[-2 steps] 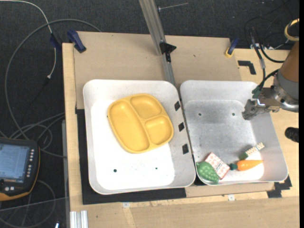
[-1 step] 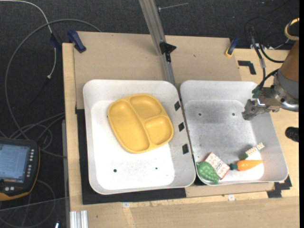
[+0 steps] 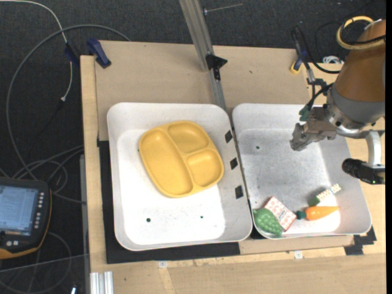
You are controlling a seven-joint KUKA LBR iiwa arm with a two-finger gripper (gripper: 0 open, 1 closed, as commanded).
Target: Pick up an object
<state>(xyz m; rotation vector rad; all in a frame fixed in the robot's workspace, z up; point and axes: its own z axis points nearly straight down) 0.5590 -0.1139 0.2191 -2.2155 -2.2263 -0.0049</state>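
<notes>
Objects to pick: a toy carrot [image 3: 321,212], a green leafy toy [image 3: 267,220] and a small patterned box [image 3: 280,211] are clustered at the near edge of the right bin [image 3: 269,164], the box touching the green toy.
Gripper [image 3: 300,139]: poised over bare bin floor near the far side, well apart from the cluster; nothing is seen held; whether it is released or clenched cannot be told.
Left bin [image 3: 122,164]: a yellow divided plate [image 3: 180,158], smooth plastic with three rounded compartments, is laid flat.
Likely reason: small items are judged to have slid against the bin wall.
Surfaces: bins matte white, shallow, round-cornered; carrot glossy orange, tapered.
</notes>
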